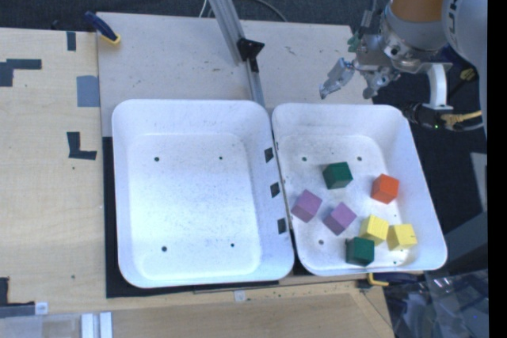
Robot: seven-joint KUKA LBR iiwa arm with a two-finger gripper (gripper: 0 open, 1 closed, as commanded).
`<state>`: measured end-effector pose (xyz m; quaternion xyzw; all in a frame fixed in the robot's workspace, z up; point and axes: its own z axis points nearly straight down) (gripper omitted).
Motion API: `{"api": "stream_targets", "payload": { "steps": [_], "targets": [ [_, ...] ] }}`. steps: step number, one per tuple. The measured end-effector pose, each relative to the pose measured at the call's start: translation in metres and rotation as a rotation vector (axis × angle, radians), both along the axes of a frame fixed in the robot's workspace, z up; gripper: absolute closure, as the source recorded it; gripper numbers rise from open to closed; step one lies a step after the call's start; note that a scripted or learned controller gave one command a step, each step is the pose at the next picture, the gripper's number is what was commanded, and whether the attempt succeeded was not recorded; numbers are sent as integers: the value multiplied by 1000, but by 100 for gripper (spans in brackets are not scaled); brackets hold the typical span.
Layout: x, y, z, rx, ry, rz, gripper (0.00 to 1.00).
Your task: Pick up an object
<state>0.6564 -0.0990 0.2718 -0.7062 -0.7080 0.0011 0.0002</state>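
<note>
Gripper [354, 83] above the far rim of the right bin [412, 138], jaws spread apart and holding nothing. Inside that bin lie seven blocks: two green [337, 174], two purple [307, 206], two yellow [375, 228], and one orange [386, 188] nearest its right wall.

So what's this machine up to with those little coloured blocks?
A robot arm is set to pick up a block. Its end effector hangs above the far rim of the right bin, with nothing between its fingers. Seven blocks lie in that bin: two green, two purple, two yellow and an orange block. The left bin sits beside it.
</note>
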Motion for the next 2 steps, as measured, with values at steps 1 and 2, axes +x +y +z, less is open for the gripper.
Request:
{"api": "stream_targets", "payload": {
  "steps": [1,2],
  "targets": [
    [-40,0,-134,2,9,-2,0],
    [-104,-70,-180,2,2,-9,0]
  ]
}}
